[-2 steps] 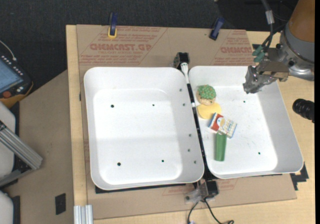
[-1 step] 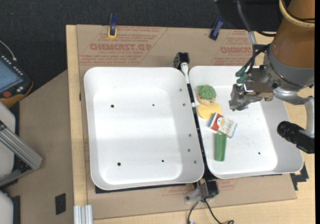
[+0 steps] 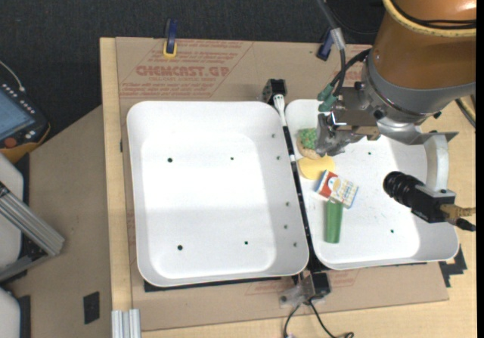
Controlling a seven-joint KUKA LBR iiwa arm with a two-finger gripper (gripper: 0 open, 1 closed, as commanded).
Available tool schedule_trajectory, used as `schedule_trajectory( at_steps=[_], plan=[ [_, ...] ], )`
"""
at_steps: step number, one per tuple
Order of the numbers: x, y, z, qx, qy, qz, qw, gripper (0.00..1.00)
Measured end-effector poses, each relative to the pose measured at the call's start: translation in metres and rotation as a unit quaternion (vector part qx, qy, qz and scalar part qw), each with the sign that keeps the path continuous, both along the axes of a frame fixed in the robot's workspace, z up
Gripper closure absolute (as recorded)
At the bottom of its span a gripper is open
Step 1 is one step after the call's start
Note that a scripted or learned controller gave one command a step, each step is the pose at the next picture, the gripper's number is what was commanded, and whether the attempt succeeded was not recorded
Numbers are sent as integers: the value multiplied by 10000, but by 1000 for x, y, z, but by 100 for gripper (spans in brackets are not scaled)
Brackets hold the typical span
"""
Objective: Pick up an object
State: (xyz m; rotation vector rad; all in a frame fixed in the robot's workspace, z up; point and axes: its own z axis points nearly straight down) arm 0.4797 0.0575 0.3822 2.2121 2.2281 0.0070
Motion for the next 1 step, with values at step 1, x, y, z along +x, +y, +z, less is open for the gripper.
schedule_trajectory(
  at_steps=[1],
  plan=[
    [4, -112, -31, -22, 43, -97, 9999, 100]
  ],
)
